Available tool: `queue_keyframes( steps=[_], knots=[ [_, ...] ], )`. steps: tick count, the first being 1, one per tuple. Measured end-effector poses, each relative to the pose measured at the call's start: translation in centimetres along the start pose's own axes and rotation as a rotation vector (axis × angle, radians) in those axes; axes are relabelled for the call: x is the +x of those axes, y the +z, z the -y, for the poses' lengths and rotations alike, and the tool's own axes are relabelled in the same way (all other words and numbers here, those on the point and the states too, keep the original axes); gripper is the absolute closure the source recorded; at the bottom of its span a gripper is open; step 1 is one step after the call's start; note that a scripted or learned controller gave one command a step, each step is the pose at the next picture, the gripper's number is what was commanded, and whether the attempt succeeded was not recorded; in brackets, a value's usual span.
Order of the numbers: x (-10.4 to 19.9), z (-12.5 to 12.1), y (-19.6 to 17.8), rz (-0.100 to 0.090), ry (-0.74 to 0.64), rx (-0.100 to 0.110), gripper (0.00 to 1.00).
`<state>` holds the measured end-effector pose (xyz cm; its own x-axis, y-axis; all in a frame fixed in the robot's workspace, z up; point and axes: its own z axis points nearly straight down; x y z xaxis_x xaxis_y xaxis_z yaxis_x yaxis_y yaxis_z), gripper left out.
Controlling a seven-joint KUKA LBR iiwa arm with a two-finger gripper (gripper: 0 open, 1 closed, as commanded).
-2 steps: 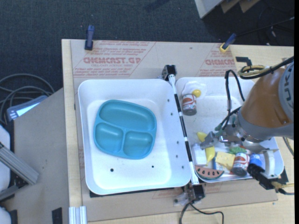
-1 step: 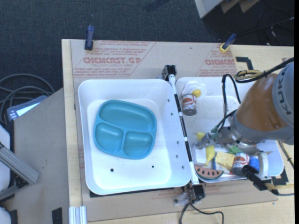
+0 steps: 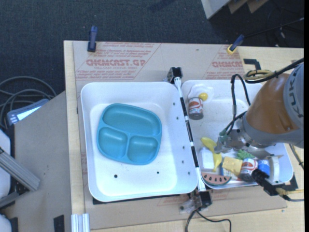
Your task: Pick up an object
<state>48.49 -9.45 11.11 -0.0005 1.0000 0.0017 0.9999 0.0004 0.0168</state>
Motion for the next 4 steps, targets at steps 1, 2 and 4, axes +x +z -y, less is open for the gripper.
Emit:
queue_keyframes(
  steps=[1, 2, 4],
  knots=[
    [-4.8, -3.3, -6.1, 0.003, 0.001, 0.015, 1.0],
    [-4.8, -3.2, -6.0, 0.002, 0.0, 0.016, 0.0],
    [-0.1, -0.4, 1.1, 0.002, 0.0, -0.001, 0.0]
  ],
)
